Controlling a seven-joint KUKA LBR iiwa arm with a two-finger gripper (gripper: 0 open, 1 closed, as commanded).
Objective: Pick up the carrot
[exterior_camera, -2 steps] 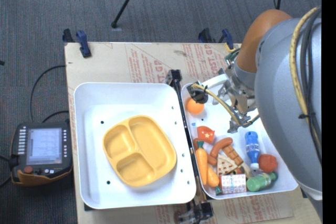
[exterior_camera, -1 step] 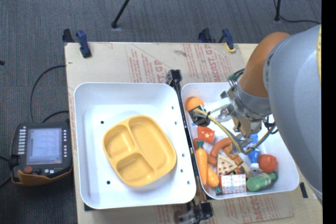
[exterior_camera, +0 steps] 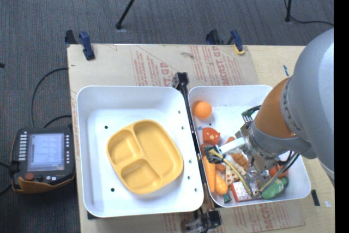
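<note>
**A:** What do you have in the camera view?

**B:** You see two bins. The left bin (exterior_camera: 87, 117) carries a yellow divided plate (exterior_camera: 144, 156). The right bin (exterior_camera: 256, 90) is cluttered; the carrot (exterior_camera: 210, 173) lies along its left wall, near the front-left corner, with an orange ball (exterior_camera: 202, 110) toward the back.

**A:** And the pincer?

**B:** The gripper (exterior_camera: 252, 172) is low in the right bin's front half, just beside the carrot, over other toys. You cannot tell whether it is open or closed.

**A:** So which step?

**B:** Reaching, I'd judge; nothing is lifted. Next you'd want it shifted toward the left wall, centred on the carrot.
</note>
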